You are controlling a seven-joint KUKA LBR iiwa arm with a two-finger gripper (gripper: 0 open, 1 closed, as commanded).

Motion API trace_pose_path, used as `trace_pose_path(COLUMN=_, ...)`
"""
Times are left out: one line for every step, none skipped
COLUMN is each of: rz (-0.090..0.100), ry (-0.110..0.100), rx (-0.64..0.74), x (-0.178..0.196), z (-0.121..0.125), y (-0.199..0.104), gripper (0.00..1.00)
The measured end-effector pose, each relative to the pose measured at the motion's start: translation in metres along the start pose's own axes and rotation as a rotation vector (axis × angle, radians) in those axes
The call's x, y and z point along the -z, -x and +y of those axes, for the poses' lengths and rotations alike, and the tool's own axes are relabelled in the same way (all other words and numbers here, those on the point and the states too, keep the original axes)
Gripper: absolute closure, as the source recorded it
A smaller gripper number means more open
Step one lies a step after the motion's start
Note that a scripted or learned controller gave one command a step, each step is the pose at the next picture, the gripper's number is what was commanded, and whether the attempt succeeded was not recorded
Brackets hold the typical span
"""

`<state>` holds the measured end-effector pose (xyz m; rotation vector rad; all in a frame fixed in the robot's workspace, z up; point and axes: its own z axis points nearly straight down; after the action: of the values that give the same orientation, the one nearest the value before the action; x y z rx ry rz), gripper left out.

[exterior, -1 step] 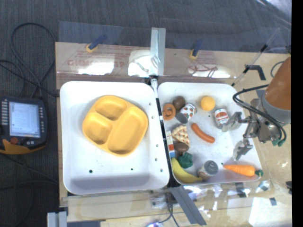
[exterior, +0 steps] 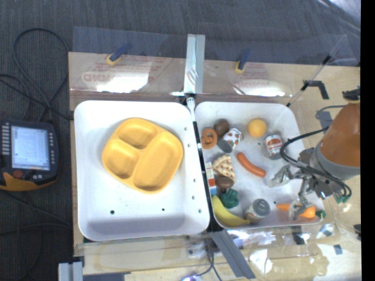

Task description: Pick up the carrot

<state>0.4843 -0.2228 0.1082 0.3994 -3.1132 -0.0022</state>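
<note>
Orange carrot [exterior: 304,212] — under gripper [exterior: 303,202]

No legible text anywhere. Black handheld pendant [exterior: 26,154] at left of frame has a lit screen, content too small to read; small can [exterior: 273,145] label unreadable too.

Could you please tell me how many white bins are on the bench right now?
2: the left bin holds the yellow divided plate; the right bin holds the small food items, including the carrot.
</note>
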Motion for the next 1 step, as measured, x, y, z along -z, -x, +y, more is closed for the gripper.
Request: trace_pose_path(rz=-0.011, ry=-0.012, rx=0.531, x=-0.0161, z=-0.0035, y=0.0131, gripper=0.0)
